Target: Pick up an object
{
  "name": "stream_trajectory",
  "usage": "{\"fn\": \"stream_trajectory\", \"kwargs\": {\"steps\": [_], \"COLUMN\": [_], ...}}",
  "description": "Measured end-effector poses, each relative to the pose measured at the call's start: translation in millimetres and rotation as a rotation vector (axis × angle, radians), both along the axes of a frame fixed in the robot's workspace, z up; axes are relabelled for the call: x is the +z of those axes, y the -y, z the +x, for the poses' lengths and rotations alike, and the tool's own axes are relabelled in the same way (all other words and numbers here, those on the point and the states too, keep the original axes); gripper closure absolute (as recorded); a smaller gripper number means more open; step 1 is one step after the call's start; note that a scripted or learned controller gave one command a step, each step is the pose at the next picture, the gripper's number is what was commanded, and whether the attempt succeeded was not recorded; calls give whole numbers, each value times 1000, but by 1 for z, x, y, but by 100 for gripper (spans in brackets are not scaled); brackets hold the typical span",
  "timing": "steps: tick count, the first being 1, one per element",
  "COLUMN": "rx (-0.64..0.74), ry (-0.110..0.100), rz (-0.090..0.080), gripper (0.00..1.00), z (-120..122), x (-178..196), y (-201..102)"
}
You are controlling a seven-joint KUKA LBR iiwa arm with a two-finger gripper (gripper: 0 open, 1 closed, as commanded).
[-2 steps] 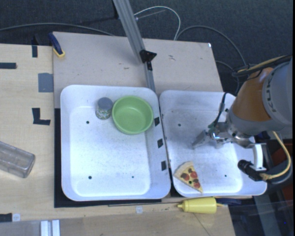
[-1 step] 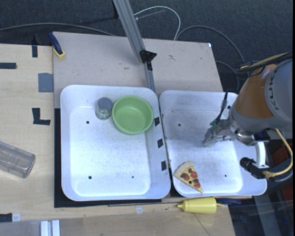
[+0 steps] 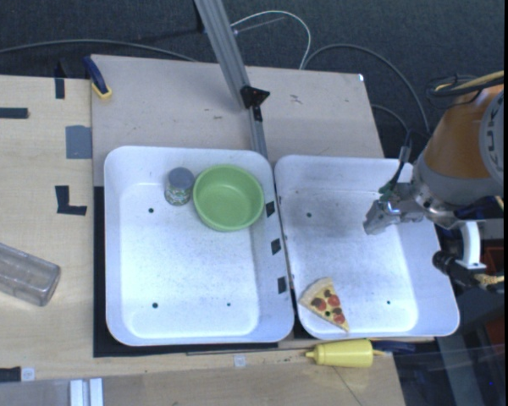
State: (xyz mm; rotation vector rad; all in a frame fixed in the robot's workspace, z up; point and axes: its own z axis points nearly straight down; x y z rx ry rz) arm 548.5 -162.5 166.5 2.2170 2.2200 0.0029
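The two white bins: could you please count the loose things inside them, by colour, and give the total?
Green: 1, the bowl in the left bin.
Grey: 1, the small can beside the bowl, also in the left bin.
Orange-yellow with red spots: 1, the toy pizza slice in the right bin.
Total: 3.

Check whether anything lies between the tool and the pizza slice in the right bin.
Nothing visible does. The tool hangs over the right bin, and the pizza slice lies near that bin's front left corner. Between them is bare bin floor. The green bowl and the small can sit in the left bin.
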Motion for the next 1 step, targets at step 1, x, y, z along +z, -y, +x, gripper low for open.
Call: {"fn": "stream_trajectory", "kwargs": {"steps": [1], "rx": [0], "ry": [-1], "rz": [0], "gripper": [100], "z": [-3], "x": [44], "y": [4]}}
